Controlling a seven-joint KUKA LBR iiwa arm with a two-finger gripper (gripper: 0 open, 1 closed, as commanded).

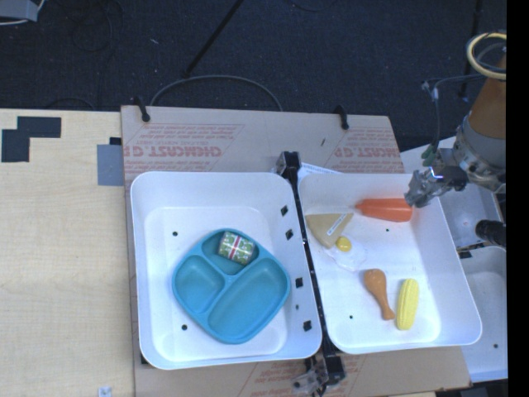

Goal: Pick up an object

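Gripper point(423, 187) at right bin point(463, 300) upper right edge; finger opening cannot tell, nothing seen held. Orange carrot point(385, 210) just left of it, near touching. Yellow wedge point(327, 226) further left; drumstick point(379, 291), corn point(407, 303) below. Blue plate point(231, 292) with can point(235, 247) far left.

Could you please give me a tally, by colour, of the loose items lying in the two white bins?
Blue: 1, divided plate
Green: 1, small can
Orange: 1, carrot
Yellow: 1, corn cob
Tan or brown: 2, wedge, drumstick
White with yolk: 1, fried egg
Total: 7
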